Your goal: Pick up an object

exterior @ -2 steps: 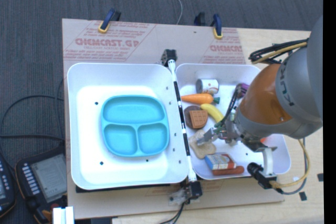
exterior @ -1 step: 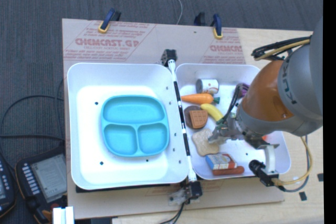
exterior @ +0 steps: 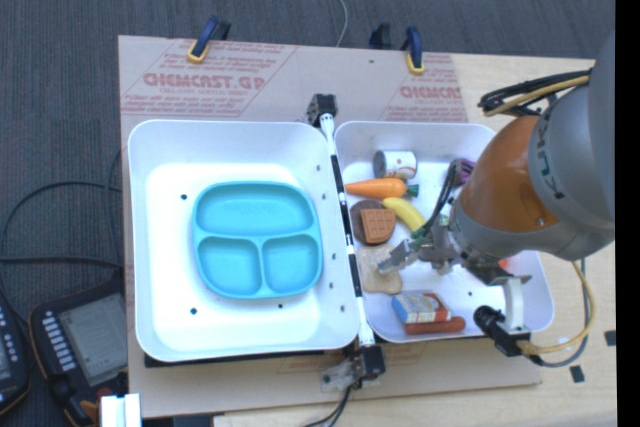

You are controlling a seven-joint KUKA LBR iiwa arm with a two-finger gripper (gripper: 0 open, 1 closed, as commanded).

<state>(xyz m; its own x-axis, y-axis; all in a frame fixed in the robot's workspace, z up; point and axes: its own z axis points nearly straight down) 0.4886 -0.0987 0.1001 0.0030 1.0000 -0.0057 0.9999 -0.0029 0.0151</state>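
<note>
A dark grey carpet is filling the background, and on it a pale bench [exterior: 250, 80] with printed red lettering is carrying two shallow white bins side by side, with blue-and-yellow clamps along its upper edge. The left bin [exterior: 160, 155] is holding a light blue divided plate [exterior: 258, 238] at the centre left of the frame. The right bin [exterior: 440, 130] is holding the clutter: a small can [exterior: 397, 162] near the top, an orange carrot [exterior: 378, 186] lying roughly left to right below it, a yellow banana [exterior: 404, 212] slanting down toward the right, a brown cookie-like piece [exterior: 375, 224] to the left, a tan flat piece [exterior: 380, 277] lower down, and a red-and-white box [exterior: 422, 310] with something red along its lower edge near the bottom rim.

The arm [exterior: 530, 185] is reaching in from the right of the frame, its orange band and grey body covering the right half of that bin. The gripper [exterior: 412, 251] is hanging at the centre of the right bin, its fingers pointing toward the left; they are appearing spread apart, with nothing visibly between them.

The banana is lying just above the fingertips, its long axis running from upper left to lower right, and the brown piece is sitting just up and left of them. The tan piece is lying just below and left. Judging from this, the nearest candidates are sitting left of the gripper, so a short lowering toward the left looks likeliest.
</note>
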